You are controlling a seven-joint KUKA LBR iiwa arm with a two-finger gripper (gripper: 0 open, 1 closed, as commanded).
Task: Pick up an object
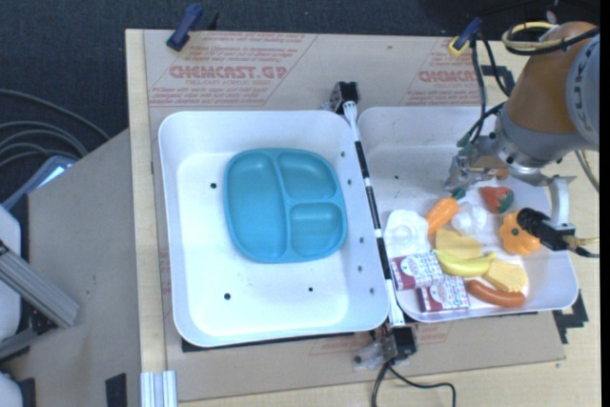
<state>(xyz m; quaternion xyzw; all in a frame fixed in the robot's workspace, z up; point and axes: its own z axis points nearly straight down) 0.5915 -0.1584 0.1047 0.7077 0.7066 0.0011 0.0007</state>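
Note:
The right bin (410, 131) holds a pile of toy food along its near side. In it lie an orange carrot (440, 212), a yellow banana (468, 263), a red sausage (496, 295), a cheese wedge (512, 274), an orange pepper (518, 234), a red strawberry (496, 198), a white piece (404, 230) and a red-and-white carton (428, 281). My gripper (466, 171) hangs over the right bin's middle, just behind the carrot and the strawberry. I see nothing held in it.
The left bin (191, 205) carries a blue divided plate (284, 203) in its centre. A black divider rail (362, 176) runs between the bins. The grey and orange arm (553, 100) reaches in from the right over the right bin's far corner. Cables (29, 138) lie at the left.

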